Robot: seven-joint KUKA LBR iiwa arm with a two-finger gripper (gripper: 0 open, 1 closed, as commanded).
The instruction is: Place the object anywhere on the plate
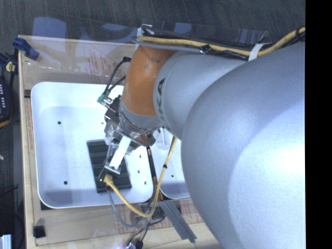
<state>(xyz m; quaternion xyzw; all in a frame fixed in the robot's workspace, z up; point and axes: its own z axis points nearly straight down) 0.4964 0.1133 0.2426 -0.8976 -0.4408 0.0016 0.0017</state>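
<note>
My grey arm reaches in from the right and covers most of the view. Its orange band (144, 82) hangs over the right half of the left bin (57, 139). Below the band, my gripper (119, 139) points down into that bin, close to its floor near the right wall. The wrist hides the gripper's lower end and whatever lies under it.
The left bin's white floor shows bare on its left half, with small dark dots at the corners. A sliver of the right bin (174, 188) peeks out under the arm. The wooden bench edge (78, 222) runs along the front, with a yellow cable (135, 209) looping over it.
</note>
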